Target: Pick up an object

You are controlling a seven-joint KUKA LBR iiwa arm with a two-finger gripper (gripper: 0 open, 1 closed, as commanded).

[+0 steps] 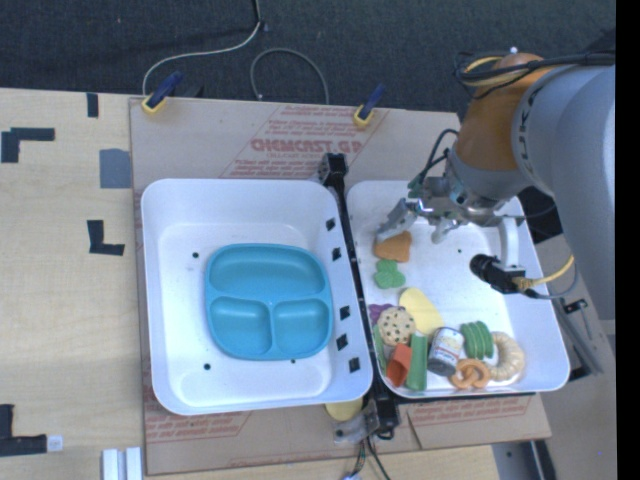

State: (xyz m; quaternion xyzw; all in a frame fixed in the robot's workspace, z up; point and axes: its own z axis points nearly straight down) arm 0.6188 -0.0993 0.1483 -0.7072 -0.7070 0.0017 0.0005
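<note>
Gripper (421, 220) hung spread above the orange piece (393, 247), where a slightly off descent risked knocking it aside.

Blue divided tray (268, 300) lies in left white bin (165, 268). Cardboard sheet (290, 143) under both bins, clamped by blue-yellow clips (160, 92). Wooden bench (60, 298), dark carpet (100, 18), white cable (250, 38).

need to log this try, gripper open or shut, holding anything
gripper: open, fingers spread above the right bin, nothing between them; orange piece lies just below.
</note>
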